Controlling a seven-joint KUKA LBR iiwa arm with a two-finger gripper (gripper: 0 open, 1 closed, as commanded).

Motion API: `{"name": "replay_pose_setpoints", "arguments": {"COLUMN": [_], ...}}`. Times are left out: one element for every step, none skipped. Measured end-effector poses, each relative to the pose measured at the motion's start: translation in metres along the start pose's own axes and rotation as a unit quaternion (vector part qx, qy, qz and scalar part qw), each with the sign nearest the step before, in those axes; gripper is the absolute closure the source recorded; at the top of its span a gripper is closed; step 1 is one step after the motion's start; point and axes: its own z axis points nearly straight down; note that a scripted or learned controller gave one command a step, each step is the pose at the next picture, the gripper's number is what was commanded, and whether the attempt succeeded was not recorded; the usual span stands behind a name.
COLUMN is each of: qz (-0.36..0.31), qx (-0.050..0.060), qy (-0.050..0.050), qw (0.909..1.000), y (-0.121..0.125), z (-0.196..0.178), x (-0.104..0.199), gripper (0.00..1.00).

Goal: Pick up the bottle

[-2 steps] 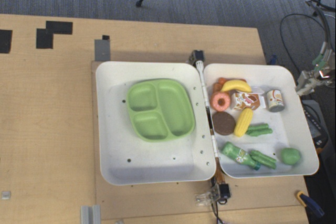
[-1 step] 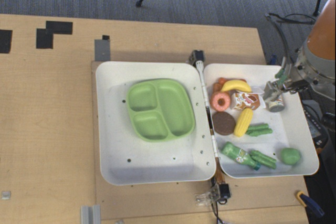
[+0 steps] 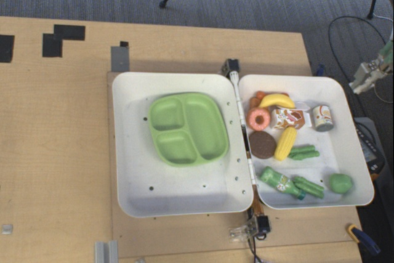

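I counted one green bottle (image 3: pixel 281 183), one banana (image 3: pixel 276 100) and one can (image 3: pixel 322 117) in the right bin (image 3: pixel 346 95); the gripper (image 3: pixel 369 74) state I couldn't tell.

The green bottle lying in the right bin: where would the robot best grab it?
Probably across the middle of the green bottle, coming straight down. It lies flat on its side, slanted across the right bin's floor, so its long sides are exposed. A green vegetable touches one end, so the middle is clearer.

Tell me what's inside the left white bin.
The left white bin holds one light green plastic divided plate with three bare compartments. Whatever lies under the plate is covered.
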Motion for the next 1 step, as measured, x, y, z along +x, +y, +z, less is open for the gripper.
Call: {"name": "replay_pose_setpoints", "arguments": {"qz": [-0.007], "qx": [0.003], "qy": [0.002], "qw": [1.0000], "y": [0.0877], "z": [0.1021], "x": [0.0455], "gripper": [1.00]}}
